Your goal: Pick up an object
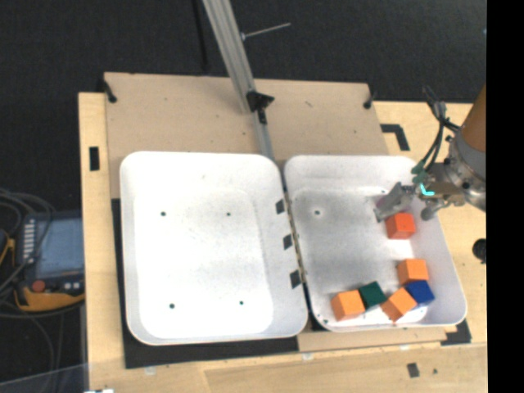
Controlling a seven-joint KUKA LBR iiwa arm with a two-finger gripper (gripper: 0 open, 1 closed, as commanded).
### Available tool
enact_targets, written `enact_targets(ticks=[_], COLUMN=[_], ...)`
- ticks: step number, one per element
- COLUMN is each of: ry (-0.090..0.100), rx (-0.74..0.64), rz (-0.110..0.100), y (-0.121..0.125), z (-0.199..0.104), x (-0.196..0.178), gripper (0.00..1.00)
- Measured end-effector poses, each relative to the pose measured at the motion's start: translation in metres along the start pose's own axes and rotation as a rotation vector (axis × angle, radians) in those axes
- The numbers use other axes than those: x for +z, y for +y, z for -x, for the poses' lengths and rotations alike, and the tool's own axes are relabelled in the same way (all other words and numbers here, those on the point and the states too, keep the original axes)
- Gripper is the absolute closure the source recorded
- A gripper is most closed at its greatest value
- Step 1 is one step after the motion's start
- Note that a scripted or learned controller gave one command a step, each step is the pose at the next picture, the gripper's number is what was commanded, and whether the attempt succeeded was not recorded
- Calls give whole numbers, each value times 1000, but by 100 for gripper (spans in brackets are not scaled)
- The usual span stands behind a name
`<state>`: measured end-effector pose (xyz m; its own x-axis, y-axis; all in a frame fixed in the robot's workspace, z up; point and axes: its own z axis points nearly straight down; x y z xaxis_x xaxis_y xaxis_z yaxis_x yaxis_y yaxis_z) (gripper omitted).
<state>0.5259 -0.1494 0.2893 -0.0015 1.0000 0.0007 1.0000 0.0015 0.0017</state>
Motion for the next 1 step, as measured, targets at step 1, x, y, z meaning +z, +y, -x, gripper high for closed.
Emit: enact_targets(ticks=[1], ry=[-2], rx=[4], rz=[-7], y=[0], z=[1], x=[63], gripper=[0])
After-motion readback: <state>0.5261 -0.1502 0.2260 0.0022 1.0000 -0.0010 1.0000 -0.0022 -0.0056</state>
